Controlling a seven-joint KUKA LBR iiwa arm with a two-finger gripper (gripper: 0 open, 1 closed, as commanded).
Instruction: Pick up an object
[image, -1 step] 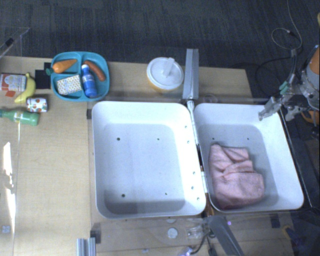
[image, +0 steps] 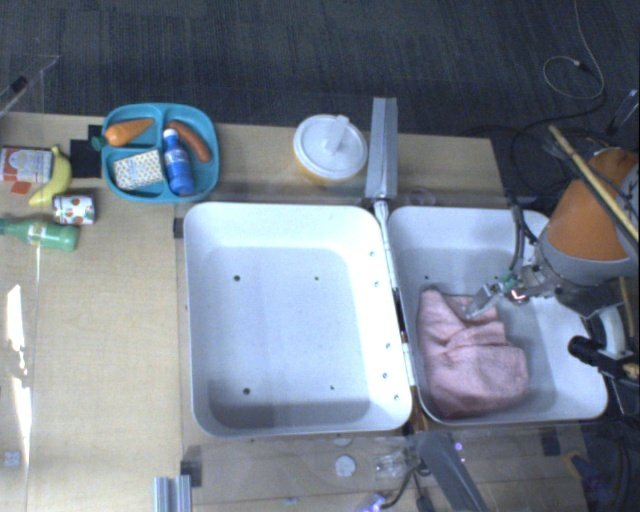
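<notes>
A crumpled pink cloth lies in the right white bin, towards its front left. My gripper reaches in from the right, low over the bin, its tip at the cloth's upper right edge. The grey arm with its orange band stands over the bin's right side. I cannot tell whether the tip touches the cloth or holds any of it.
The left white bin sits beside the right one, a metal divider behind the gap. On the bench behind are a teal tray of toy food, a white lidded cup, and small items at far left.
</notes>
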